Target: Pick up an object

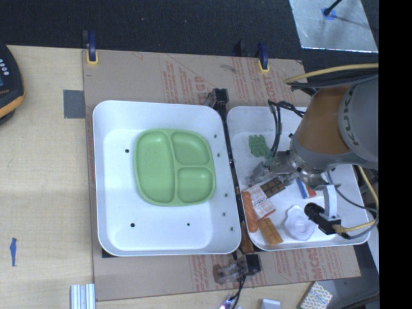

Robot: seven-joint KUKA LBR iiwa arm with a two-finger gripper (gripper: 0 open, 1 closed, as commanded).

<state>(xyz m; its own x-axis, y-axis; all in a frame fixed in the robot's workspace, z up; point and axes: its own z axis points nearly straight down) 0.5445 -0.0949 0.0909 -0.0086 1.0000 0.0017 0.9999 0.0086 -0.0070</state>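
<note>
My gripper (266, 170) is low inside the right bin (238, 124), reaching in from the right under the arm's orange band (320, 131). It hangs over a pile of small objects. Just below it lie a brown bar (275, 187) and a white and red packet (259, 202). A green lumpy item (259, 147) sits just above it, toward the bin's back. An orange stick (248, 212) lies along the bin's left wall, with a tan piece (271, 233) near the front. A clear cup (297, 224) rests at the front right. The arm hides whatever lies under the wrist.
The left bin (109, 172) holds a green divided plate (174, 166). A black clip and cables (322, 216) trail from the wrist over the right bin's front right. Clamps (91, 47) pin the cardboard at the back edge.
</note>
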